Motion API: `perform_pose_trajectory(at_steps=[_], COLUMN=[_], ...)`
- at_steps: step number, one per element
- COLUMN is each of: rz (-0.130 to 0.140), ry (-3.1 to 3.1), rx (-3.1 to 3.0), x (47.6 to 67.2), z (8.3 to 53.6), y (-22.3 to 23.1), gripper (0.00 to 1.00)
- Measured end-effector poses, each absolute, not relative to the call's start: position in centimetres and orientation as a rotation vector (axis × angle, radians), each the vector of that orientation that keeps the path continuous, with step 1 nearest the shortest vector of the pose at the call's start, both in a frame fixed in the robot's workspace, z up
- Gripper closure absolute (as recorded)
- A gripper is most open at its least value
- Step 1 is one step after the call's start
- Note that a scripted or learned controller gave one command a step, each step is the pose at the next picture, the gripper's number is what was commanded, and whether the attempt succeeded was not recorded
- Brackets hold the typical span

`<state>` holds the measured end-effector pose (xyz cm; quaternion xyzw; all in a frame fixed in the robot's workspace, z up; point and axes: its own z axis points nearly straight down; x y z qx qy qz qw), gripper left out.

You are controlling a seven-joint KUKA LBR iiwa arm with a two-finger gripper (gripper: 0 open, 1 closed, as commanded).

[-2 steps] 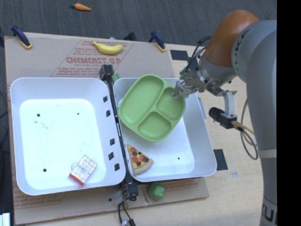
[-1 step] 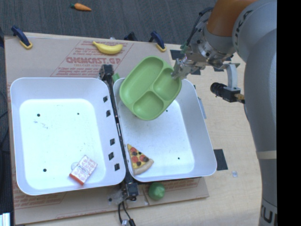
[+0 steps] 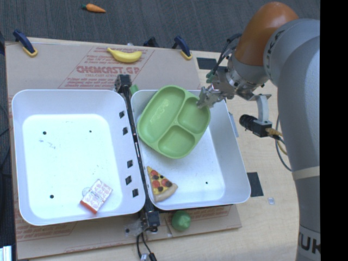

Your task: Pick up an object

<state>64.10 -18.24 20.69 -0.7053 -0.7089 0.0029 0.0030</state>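
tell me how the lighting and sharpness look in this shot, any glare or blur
Camera view: light is soft and even, shadows faint; the left white bin looks bright, nearly washed out, without hard glare. The green divided plate and pizza slice toy look fairly sharp. The claw at the plate's rim is small and slightly soft.

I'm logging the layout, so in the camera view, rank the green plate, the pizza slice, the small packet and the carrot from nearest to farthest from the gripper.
From the gripper:
1. Green plate, right bin, at the gripper.
2. Pizza slice, right bin's near-left corner.
3. Carrot, floor beyond the bench, and packet, left bin: too close to call.
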Motion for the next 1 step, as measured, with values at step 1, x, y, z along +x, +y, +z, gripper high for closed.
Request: perform_pose_trajectory(at_steps=[1], rz=[0.001], ry=[-2.227], rx=[-2.213], x=[65.68], z=[29.07], y=[-12.94], gripper=[1.00])
